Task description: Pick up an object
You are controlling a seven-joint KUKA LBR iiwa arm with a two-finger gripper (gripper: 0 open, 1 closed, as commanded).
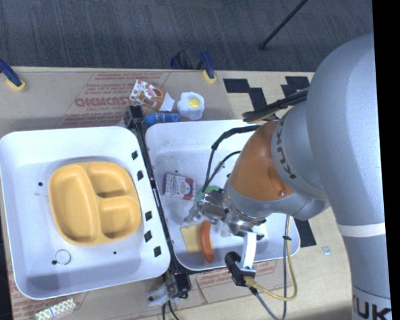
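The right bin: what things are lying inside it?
In the right bin lie a small red packet, a yellow block and an orange sausage-like piece. The arm covers the rest.

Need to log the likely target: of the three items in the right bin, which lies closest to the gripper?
The orange carrot: it lies just below the gripper, beside the yellow block. The red-and-white packet lies farther, toward the bin's upper left.

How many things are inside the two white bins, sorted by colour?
Yellow: 2, the divided tray in the left bin and a yellow block in the right bin.
Orange: 1, a carrot-like stick.
Red and white: 1, a small packet.
Total: 4 that can be seen; the arm covers part of the right bin.
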